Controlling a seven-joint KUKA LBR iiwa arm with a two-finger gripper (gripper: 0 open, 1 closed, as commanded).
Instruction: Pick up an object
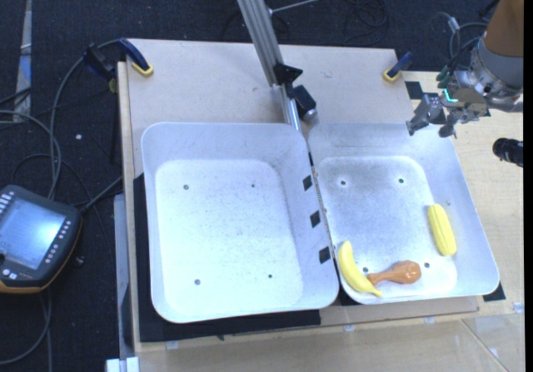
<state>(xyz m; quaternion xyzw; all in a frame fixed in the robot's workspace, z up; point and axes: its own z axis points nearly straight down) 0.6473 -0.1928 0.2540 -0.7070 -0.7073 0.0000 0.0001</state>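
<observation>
A yellow corn cob [441, 229] lies in the right bin [466, 195] (near its right wall), at six o'clock from the gripper [433, 122], well apart; its fingers stand apart, holding nothing.

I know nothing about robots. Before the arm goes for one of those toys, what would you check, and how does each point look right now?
1. Two-finger gripper carrying nothing: ok.
2. Fingers open wide enough: cannot tell.
3. Targets in the right-hand white bin: ok. A yellow plastic banana, an orange drumstick-shaped toy and a yellow corn cob.
4. Corn cob lying apart from the others: ok.
5. Banana clear of the drumstick: not ok, they touch.
6. Gripper above a target: not ok, it hangs near the bin's far right corner.
</observation>
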